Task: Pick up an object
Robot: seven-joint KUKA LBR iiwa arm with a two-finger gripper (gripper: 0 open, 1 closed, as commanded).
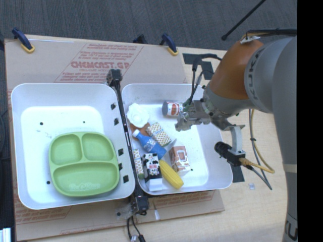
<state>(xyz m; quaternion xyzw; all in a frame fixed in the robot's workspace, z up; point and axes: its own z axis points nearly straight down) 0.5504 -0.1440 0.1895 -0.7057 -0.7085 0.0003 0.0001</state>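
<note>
The grey arm (267, 69) with its orange band fills the upper right and is what lies nearest the lens, reaching in over the right bin (214, 178). At its end the gripper (185, 119) hangs over the upper middle of that bin. Its fingers are too small and blurred against the wrist hardware to say whether they are released or clenched, and nothing can be seen held between them.

The likeliest target is the small can (172, 109), lying on its side just beside the gripper, up and to the left of it, near the bin's far wall. Its long axis runs roughly left to right across the view, so a grasp across its short width would seem the natural one.

The other things crowd the bin's left half: a white cup (137, 116) near the divider, a patterned packet (159, 132), a blue bottle (149, 144), a black-and-white carton (151, 168), a yellow corn cob (170, 174) and a small brown box (179, 159). The bin floor below and to the right of the gripper is bare white, giving open room on that side.

The left bin (30, 105) holds a green divided plate (83, 164), well apart from the gripper. Both bins rest on cardboard over the desk (252, 210).
</note>
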